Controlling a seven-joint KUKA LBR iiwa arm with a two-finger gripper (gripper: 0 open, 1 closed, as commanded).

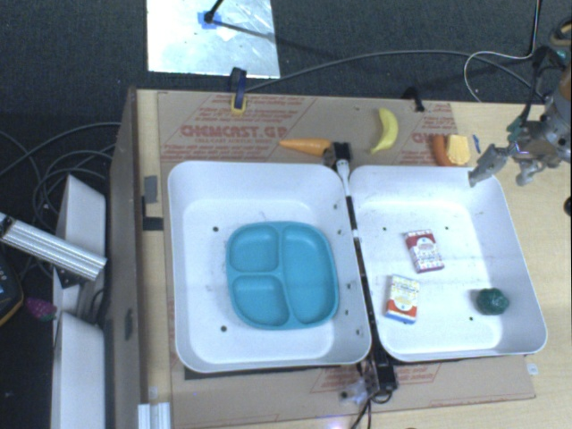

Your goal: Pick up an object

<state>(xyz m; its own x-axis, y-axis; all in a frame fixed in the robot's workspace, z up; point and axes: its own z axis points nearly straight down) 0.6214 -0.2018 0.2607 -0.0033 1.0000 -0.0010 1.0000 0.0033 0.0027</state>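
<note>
The right bin [447,190] holds a small red box [424,250], a yellow and orange box [403,298] and a dark green round object [491,301]. My gripper [502,168] hangs over the bin's far right corner, well above and behind these objects. Its two fingers [483,164] stand apart, open, with nothing between them. The arm comes in from the right edge of the view.
The left bin [206,195] holds a blue divided plate [281,273]. Behind the bins on the cardboard lie a carrot [306,147], a banana [386,130] and an orange and yellow item [451,149]. Cables run across the floor behind.
</note>
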